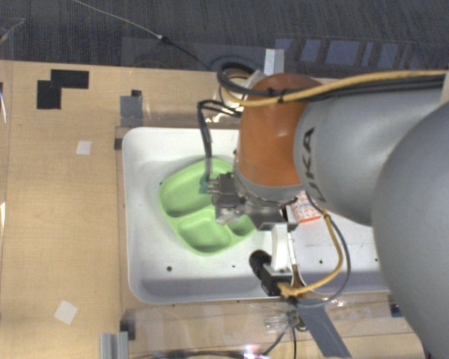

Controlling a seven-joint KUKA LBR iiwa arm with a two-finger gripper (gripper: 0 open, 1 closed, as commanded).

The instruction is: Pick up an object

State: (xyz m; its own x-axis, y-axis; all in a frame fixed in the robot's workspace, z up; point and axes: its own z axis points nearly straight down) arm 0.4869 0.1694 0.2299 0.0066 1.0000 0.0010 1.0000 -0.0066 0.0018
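Green divided plate (188, 200): pale green, with raised ridges between its compartments; lies in the left half of the white bin (144, 223), clear of the bin's left wall. Its right edge is covered by the robot.

Gripper (228, 203): grey metal, directly over the plate's right part. Whether it is open or closed cannot be told, since the wrist hides its tips. Contact with the plate cannot be judged either.

Arm (359, 163): grey, with an orange band (269, 137) above the wrist. It enters from the right and covers most of the bin's right half.

Red-and-white item (307, 212): small, on the bin floor, just right of the wrist and largely hidden by the arm. Its kind cannot be made out.

Bench (52, 230): light wood. Black angular marks (61, 87) sit at its upper left, well apart from the bin. Two small pale squares (84, 147) lie on the wood left of the bin.
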